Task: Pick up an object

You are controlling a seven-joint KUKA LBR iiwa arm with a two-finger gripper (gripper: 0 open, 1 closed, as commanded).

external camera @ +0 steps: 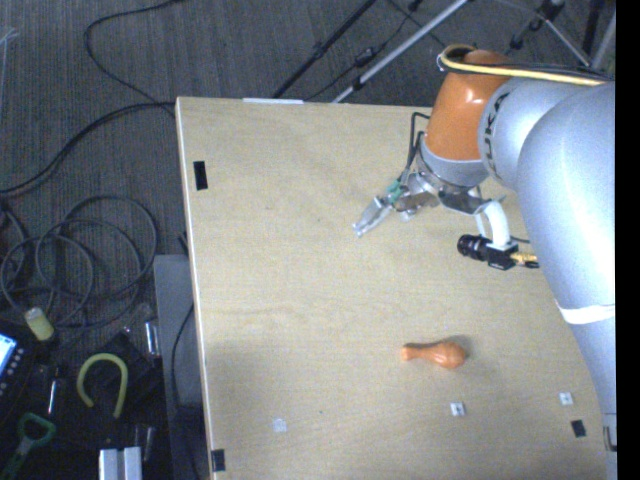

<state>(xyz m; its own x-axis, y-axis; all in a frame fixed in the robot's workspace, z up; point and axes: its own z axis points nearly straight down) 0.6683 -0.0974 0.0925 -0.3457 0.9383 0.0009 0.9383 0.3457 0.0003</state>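
Camera view gives you a tan wooden board (300, 298) across the bench, and over at nine o'clock, off its edge, the floor is busy: loops of black cable (70, 258), a green U-shaped tool (103, 378) down at eight, and grey tripod legs (430, 18) slanting across the top at one. On the board itself your path is open; a black tab (200, 175) sits near the upper left corner and a few small pale markers (458, 408) dot the lower edge at five. Now the object (436, 354): orange, shaped like a little gourd or drumstick, fat end pointing to three o'clock, thin neck to nine, lying flat on the board at about five o'clock from centre. Your gripper (372, 218) hangs well apart from it, up at one o'clock, slim pale fingers (366, 223) pointing down-left with nothing between them; whether they are parted or together you cannot tell from this angle. Behind it, the arm (560, 188) with its orange band (465, 113) fills the right side.
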